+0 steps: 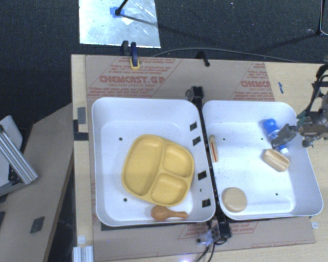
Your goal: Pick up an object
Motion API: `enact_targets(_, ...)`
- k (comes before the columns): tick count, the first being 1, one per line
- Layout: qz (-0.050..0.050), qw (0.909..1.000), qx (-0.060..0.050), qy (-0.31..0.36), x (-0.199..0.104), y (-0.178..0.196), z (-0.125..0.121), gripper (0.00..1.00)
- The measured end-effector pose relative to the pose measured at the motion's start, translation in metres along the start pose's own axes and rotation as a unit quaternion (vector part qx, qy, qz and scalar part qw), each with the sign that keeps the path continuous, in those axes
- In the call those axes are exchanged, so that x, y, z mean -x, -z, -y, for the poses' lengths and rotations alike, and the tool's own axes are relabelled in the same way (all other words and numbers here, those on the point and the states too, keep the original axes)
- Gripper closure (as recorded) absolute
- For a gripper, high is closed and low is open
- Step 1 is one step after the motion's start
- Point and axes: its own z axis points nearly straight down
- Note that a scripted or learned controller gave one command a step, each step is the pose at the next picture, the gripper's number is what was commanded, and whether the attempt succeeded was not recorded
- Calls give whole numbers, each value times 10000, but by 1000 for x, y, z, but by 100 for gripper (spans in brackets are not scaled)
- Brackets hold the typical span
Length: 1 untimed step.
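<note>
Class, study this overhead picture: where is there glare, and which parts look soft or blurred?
Camera view: glare on the foil sheet at top; the white bins are bright, evenly lit, with faint shadows; the gripper near the blue object looks slightly soft.

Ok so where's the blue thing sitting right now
The blue object lies in the right bin, near its far right corner, just above the tan block and beside the gripper reaching in from the right.
</note>
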Motion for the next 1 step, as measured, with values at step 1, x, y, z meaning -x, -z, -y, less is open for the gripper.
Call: enact_targets(1, 12, 10000, 50, 12, 0, 5, -2, 0)
